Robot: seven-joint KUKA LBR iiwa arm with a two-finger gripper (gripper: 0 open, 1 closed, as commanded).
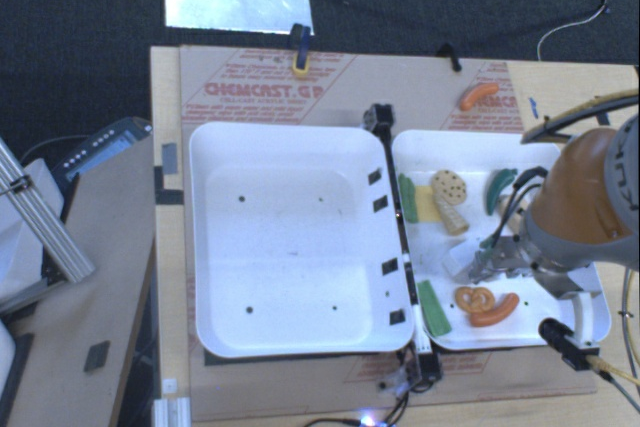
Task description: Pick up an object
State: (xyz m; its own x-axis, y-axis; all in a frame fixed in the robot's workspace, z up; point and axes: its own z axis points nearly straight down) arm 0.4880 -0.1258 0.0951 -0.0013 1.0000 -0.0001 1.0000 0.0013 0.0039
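The gripper [484, 265] is hovering, fingers too blurred to judge, above the light, probably rubbery orange toy sausage [495, 310] lying at five o'clock in the right white bin [590, 325], best pinched mid-length.

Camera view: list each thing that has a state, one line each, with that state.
Left bin: upright on the bench.
Right bin: upright, holding toy food.
Hand: low inside the right bin, above the pretzel.
Pretzel: lying flat, touching the sausage.
Sausage: lying flat in the right bin.
Cookie: lying flat.
Orange sausage: lying on the bench outside the bins.
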